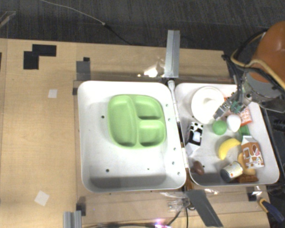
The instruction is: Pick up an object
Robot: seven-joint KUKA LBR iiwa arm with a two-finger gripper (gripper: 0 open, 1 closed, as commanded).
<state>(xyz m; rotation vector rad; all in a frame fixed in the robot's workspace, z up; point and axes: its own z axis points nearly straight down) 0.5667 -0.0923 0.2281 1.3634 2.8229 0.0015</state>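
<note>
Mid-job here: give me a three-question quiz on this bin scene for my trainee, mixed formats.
1. True or false: the green divided tray lies in the left bin.
2. Which sits nearest the gripper? A) white egg-shaped object B) banana C) brown item at the right bin's near-left corner
3. Fill in: the green ball lies just above the ____.

Key: 1 true; 2 A; 3 banana.

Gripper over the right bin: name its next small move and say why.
Probably a short, straight descent. The gripper hangs over the right bin, just above the white egg-shaped object beside the green ball. No object shows between its fingers, so lowering onto the egg seems the nearest pick.
</note>
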